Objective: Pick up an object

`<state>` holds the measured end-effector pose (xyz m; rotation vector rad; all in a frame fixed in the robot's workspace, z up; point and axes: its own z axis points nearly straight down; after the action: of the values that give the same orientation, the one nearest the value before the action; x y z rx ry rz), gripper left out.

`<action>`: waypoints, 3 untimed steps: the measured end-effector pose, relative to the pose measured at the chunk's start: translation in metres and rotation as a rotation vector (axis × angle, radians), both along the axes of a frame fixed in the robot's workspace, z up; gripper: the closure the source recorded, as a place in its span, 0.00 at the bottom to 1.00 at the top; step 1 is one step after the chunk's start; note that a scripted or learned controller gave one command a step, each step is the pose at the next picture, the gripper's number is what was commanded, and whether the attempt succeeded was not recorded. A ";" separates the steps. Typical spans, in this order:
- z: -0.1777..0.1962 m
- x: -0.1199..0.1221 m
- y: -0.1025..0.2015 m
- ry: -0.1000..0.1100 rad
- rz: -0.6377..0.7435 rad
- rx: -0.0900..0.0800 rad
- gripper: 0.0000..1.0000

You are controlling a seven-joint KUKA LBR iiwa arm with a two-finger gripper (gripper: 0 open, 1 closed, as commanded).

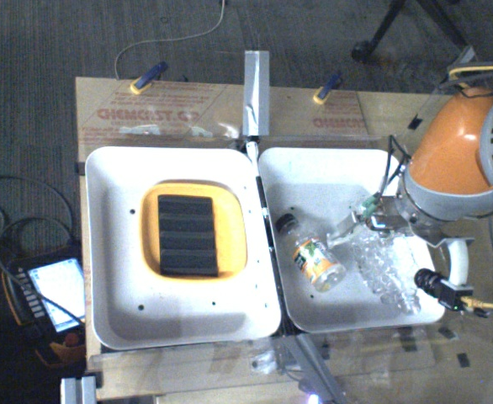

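In the right bin, a small bottle with an orange and green label lies on its side near the middle. A small black round cap sits just up and left of it. A crumpled clear plastic container lies to the bottle's right. My gripper is low over the right bin, at the upper edge of the clear plastic container and up and right of the bottle. The orange-banded arm covers the bin's right side.
The left bin holds a yellow tray with a black ridged block in it. A metal divider post stands between the bins at the back. Two blue and yellow clamps grip the board's far edge.
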<state>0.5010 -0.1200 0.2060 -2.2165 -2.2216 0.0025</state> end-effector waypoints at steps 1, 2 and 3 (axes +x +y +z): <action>0.008 0.001 0.001 0.002 0.002 0.001 1.00; 0.099 0.091 0.015 -0.004 0.134 -0.002 1.00; -0.062 0.110 0.018 0.001 0.090 -0.002 1.00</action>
<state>0.6110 -0.1020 0.1441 -2.1142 -2.3200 0.0065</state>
